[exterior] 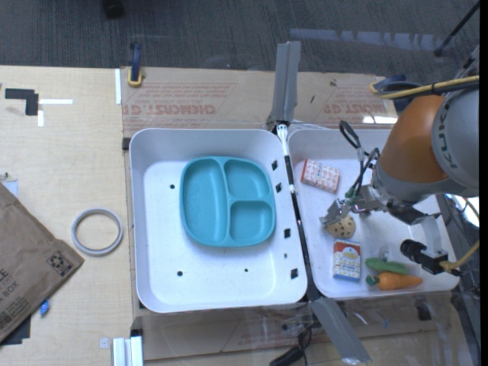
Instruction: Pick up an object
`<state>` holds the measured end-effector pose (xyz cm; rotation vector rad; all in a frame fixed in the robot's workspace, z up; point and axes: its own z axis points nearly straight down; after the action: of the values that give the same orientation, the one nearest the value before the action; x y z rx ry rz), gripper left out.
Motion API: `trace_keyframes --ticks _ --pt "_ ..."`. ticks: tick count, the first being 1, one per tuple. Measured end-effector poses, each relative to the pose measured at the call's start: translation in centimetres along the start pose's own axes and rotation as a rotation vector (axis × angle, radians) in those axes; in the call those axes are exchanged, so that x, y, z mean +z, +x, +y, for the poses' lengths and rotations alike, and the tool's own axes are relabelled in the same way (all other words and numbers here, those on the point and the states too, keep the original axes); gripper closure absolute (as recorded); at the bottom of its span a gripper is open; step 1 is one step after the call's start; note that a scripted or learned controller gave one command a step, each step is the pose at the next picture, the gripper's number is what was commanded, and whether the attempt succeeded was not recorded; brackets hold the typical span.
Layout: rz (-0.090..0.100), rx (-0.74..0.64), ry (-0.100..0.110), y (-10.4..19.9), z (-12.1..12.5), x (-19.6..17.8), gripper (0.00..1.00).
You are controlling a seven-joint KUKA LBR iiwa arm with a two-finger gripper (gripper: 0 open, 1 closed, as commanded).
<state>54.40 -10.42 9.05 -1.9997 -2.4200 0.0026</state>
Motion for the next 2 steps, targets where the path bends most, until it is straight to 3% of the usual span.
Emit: trace_keyframes --ticks 1,2 --pt "-0.004 0.003 -0.007 -0.21 0.23 -1.19 1.00" --pt "-0.004 0.003 -0.007 -0.21 0.23 -1.20 0.00"
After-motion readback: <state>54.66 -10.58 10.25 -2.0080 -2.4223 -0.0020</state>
